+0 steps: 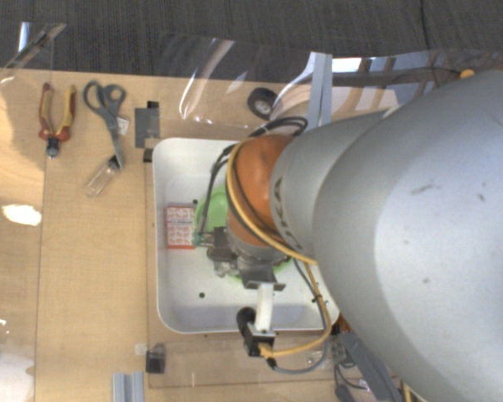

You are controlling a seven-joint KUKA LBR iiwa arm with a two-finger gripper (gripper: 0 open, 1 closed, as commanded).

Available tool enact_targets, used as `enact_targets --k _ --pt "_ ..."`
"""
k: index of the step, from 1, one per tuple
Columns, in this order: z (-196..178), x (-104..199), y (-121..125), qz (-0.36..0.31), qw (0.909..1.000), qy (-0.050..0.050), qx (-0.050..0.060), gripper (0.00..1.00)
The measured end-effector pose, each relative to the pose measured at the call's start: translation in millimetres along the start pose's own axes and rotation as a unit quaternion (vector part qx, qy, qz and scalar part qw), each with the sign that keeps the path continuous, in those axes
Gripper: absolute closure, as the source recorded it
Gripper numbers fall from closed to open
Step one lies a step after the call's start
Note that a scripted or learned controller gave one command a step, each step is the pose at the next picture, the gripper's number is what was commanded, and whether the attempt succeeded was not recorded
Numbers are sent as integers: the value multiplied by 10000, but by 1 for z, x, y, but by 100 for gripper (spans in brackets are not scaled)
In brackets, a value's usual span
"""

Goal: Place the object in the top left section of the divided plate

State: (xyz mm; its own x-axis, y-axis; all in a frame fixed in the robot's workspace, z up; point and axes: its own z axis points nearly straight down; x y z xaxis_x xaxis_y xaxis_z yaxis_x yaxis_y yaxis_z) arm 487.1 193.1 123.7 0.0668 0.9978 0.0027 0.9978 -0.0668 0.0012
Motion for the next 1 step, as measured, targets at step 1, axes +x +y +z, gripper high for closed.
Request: enact_targets --k 1 --pt "-134 -32 13 -1285 9917 -2 -26 100"
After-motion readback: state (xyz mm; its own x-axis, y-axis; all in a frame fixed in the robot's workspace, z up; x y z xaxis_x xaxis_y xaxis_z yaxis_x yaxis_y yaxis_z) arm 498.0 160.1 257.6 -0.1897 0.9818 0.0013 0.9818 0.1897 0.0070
